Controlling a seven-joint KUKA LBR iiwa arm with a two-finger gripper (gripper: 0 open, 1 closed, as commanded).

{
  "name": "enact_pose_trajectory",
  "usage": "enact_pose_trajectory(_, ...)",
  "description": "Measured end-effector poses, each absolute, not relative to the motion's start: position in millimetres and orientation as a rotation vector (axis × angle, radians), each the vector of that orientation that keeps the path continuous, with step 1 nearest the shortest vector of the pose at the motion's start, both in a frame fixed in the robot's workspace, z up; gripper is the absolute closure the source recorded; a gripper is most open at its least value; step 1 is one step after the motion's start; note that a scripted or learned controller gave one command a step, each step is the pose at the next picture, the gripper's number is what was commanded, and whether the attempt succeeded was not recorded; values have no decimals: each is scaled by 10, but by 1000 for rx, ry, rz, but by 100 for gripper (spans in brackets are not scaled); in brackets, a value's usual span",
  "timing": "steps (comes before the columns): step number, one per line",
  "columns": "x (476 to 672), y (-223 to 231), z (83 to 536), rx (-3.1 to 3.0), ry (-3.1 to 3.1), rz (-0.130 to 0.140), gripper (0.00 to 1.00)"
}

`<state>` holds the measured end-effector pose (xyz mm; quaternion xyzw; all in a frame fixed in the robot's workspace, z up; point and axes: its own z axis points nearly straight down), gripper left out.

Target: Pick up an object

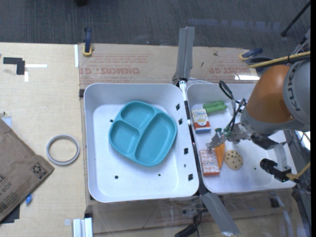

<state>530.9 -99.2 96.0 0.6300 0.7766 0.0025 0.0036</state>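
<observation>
The right bin (256, 181) holds several small things. A green piece (215, 106) lies at the back, with a small white and orange box (200, 119) just in front of it. An orange carrot-like piece (220, 155) lies mid-bin between a red and white packet (208, 162) and a round speckled cookie (233, 159). My gripper (217, 141) hangs low in this bin, right over the upper end of the orange piece and partly covering it. Nothing is visibly held.
The left bin (98, 172) holds a blue divided plate (143, 132). A roll of tape (62, 149) and a brown cardboard box (17, 172) lie on the bench to the left. The divider wall (190, 132) between the bins stands close to my gripper's left.
</observation>
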Motion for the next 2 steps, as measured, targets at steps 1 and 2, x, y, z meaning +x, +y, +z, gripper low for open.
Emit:
enact_pose_trajectory(1,5309,-999,1040,1980,2431,8,100)
enact_pose_trajectory(2,6122,-748,1913,2131,2308,-3,100)
